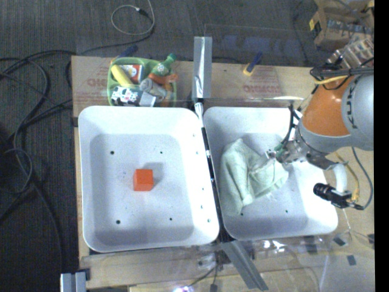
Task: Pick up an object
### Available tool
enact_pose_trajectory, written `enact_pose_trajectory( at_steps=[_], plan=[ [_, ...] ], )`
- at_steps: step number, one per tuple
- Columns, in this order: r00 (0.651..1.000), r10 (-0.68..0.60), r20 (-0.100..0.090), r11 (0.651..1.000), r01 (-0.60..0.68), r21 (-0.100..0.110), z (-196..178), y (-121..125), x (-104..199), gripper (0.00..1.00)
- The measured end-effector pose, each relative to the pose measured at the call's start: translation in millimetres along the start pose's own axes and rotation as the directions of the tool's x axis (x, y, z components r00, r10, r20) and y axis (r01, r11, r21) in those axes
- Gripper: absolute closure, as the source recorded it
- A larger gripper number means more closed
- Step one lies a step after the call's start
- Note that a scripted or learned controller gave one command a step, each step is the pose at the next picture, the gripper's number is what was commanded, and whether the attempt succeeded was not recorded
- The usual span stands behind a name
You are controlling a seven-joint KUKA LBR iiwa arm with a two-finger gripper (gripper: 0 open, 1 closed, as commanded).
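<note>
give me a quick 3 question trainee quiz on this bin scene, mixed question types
1. True or false: the small orange cube lies in the right white bin.
2. What lies in the right white bin?
A. crumpled pale green cloth
B. green basket of toys
C. orange cube
3. Fill in: the gripper is over the ____ bin.

Key
1. False, it lies in the left white bin.
2. A
3. right
</note>
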State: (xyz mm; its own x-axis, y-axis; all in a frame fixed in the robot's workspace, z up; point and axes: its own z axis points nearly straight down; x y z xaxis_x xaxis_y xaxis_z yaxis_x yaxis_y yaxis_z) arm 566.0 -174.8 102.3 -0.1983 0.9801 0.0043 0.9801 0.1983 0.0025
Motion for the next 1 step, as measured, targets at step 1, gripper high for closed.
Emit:
enact_pose_trajectory(
  at_steps=[1],
  plan=[
    [0.997,-0.076,0.019,0.997,0.076,-0.017,9.5,-14.9,36.6,0.0]
  ],
)
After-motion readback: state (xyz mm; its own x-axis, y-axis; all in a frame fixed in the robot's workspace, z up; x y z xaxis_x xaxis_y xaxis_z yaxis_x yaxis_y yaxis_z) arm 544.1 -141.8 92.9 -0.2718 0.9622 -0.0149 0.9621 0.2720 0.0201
